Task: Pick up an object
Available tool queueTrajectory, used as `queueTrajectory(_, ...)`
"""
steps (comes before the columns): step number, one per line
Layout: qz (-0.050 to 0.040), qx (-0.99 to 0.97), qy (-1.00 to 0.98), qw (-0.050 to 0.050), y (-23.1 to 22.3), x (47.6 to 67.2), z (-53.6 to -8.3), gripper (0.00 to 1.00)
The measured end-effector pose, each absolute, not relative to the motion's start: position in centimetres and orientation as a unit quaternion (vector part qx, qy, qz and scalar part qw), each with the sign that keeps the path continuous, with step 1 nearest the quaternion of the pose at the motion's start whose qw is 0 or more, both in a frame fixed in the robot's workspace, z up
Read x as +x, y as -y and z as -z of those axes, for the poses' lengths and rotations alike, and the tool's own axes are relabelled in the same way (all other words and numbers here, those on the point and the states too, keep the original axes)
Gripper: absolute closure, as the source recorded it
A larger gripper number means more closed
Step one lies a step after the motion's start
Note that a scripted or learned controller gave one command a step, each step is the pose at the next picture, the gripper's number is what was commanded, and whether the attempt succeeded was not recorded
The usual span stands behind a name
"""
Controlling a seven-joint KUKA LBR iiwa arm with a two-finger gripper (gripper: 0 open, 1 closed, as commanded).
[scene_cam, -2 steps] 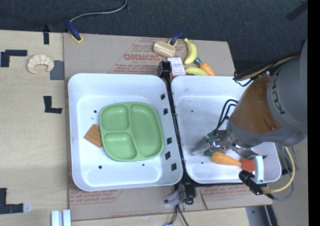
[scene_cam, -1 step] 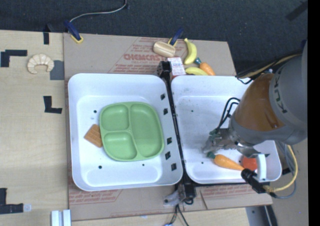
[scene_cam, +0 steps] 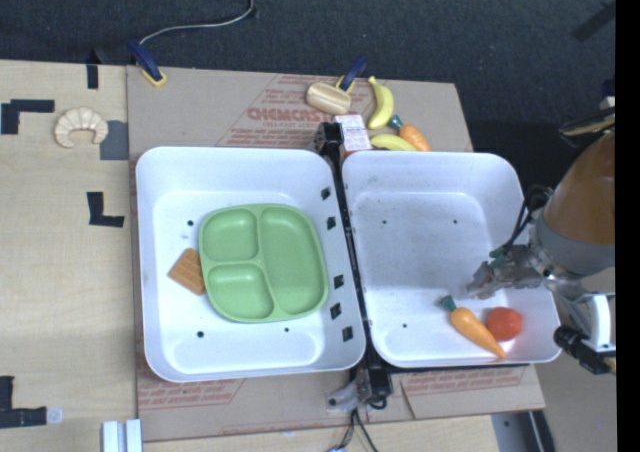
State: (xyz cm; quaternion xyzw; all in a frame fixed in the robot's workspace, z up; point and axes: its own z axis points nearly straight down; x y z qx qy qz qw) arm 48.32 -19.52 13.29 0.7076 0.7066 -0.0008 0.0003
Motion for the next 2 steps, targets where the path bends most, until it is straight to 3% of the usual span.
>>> queueTrajectory(1,0.0006,0.707,-0.707,0.0,19.5,48.3,-13.3,0.0)
queueTrajectory(2,-0.0008,0.707,-0.707,0.0,11.1,48.5,-8.6,0.0)
